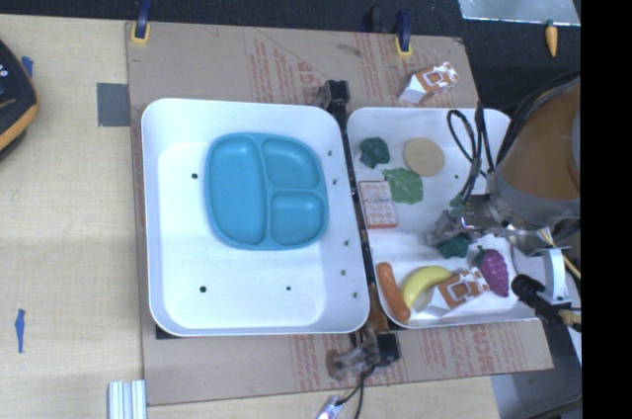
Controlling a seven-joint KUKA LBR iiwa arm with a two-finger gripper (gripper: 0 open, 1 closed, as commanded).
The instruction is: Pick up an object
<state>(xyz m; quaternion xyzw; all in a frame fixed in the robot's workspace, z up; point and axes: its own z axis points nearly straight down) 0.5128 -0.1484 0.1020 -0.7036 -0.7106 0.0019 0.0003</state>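
Tool (449,231) positioned low in right bin (491,315) beside purple grapes (492,270); open or closed cannot be told.

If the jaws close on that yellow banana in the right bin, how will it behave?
The banana looks like smooth, glossy toy plastic, so probably light, stiff and a bit slippery. Its curved shape may let it pivot or squirt out of a pinch. It lies against the hot dog and a small carton, so those may shift too.
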